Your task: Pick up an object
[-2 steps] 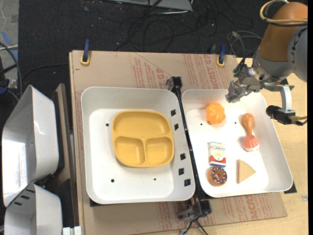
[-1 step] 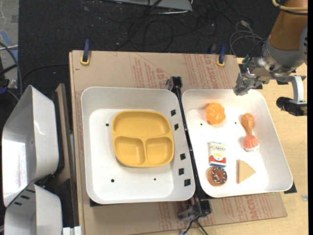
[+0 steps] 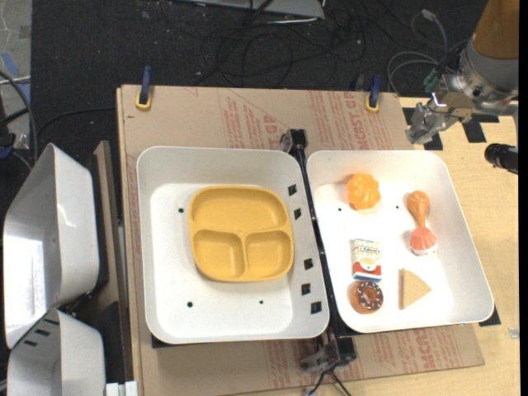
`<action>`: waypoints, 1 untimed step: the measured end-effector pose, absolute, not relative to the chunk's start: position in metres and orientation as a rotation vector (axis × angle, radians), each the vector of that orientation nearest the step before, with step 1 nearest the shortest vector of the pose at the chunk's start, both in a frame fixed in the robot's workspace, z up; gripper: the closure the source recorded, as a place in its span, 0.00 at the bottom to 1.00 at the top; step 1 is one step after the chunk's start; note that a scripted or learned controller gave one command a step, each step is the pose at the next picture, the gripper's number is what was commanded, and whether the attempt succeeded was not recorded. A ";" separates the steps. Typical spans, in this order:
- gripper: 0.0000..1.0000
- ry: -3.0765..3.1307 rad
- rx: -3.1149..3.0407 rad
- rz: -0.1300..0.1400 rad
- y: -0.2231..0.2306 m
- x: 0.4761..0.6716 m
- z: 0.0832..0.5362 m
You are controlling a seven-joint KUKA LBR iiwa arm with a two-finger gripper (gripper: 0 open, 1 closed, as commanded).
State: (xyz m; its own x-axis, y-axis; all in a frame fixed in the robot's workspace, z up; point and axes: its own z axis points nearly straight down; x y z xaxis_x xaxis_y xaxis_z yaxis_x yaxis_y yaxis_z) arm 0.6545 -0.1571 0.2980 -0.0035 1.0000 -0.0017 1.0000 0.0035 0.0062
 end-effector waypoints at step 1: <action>1.00 2.231 2.215 -0.001 -0.109 0.633 0.281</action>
